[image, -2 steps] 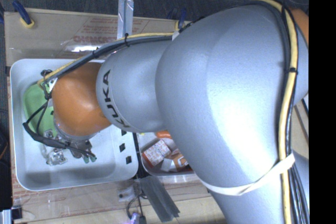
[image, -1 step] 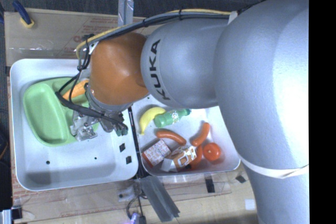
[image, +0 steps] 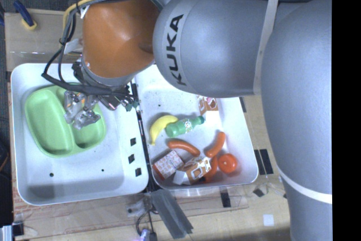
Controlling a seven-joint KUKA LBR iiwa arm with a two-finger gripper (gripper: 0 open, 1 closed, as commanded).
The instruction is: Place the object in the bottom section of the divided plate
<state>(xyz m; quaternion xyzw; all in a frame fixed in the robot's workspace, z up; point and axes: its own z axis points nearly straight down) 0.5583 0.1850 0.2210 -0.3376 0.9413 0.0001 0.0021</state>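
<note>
on a wooden bench holding two white bins, my gripper (image: 82,109) hangs over the green divided plate (image: 48,121), grip unreadable from here, no object discernible in it, the placement apparently unfinished.

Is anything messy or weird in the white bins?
Nothing looks spilled or broken. The toy food lies jumbled in the right bin: a banana, a green bottle, sausages and a tomato. The green plate sits flat in the left bin, under the gripper.
</note>
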